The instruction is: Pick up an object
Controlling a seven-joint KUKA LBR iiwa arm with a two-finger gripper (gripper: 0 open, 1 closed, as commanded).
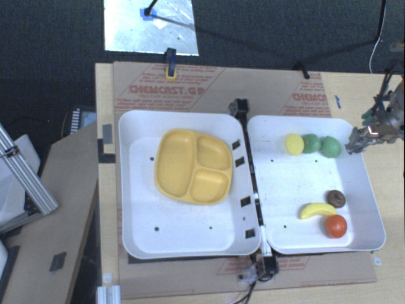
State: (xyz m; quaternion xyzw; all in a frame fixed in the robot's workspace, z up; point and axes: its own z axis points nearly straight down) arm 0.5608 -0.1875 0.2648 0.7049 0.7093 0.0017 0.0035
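Note:
The right bin point(297, 189) holds a yellow ball point(294, 144), two green balls point(311, 143) point(330, 146), a brown donut-like piece point(336, 199), a yellow banana point(316, 210) and a red-orange ball point(336, 226). The gripper point(357, 142) hangs at the bin's upper right rim, just right of the green balls. Nothing shows between its fingers. The arm reaches in from the right edge.
The left bin point(136, 189) carries a yellow divided plate point(192, 166). Black clips point(243, 163) run down the seam between the bins. Cardboard point(215, 84) underlies both bins, with a yellow clamp point(171, 65) at its far edge.

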